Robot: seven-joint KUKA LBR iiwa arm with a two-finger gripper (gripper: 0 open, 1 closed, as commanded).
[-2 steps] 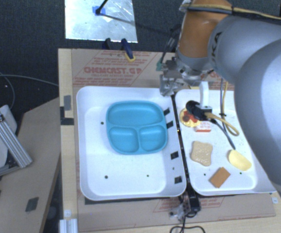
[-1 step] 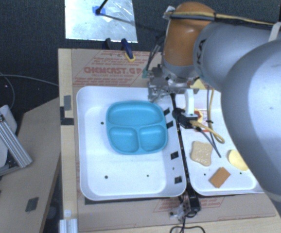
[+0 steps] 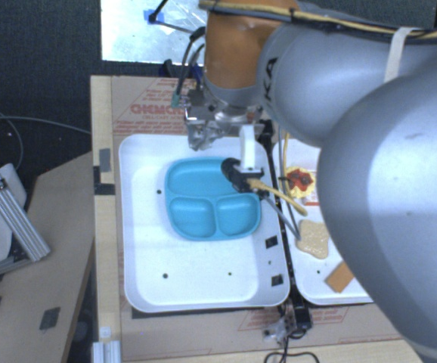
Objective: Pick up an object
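Two bins: blue tray left, arm overhanging right.

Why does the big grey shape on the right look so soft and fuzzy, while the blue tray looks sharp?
In the camera view, the grey robot arm sits close to the lens, so it blurs; the blue three-compartment plastic tray in the left white bin is in focus, under even light with faint shadows.
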